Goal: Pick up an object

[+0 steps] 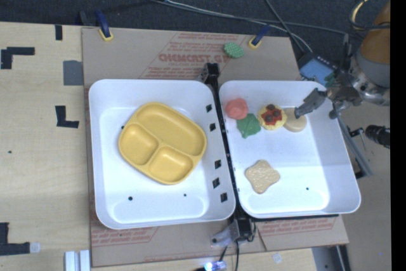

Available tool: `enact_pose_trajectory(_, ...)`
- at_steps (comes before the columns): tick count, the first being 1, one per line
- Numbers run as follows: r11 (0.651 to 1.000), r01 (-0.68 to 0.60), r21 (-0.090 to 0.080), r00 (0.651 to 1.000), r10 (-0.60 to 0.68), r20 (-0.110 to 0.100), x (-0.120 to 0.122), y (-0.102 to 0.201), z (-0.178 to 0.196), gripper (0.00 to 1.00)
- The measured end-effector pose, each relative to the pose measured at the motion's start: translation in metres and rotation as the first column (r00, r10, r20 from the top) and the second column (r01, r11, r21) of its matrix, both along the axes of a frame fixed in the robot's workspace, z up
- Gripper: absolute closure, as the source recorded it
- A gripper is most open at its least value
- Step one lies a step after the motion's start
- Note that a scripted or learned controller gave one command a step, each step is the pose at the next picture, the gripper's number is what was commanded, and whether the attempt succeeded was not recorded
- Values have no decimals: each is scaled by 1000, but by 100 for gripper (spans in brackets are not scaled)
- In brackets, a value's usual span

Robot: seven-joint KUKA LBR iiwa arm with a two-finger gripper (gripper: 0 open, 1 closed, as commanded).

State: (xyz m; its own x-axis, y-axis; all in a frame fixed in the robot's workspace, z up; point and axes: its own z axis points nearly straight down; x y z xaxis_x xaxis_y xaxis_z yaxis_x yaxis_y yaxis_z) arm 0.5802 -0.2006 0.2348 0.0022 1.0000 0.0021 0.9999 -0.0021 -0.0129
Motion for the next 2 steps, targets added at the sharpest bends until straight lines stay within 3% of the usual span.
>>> enact_pose_trajectory(1, 1000, -3, -3, 1000, 3, 12, 3, 0, 7, 0)
enact_pose_trajectory(2, 1000, -4, -1, 1000, 4, 6, 6, 2, -57, 0)
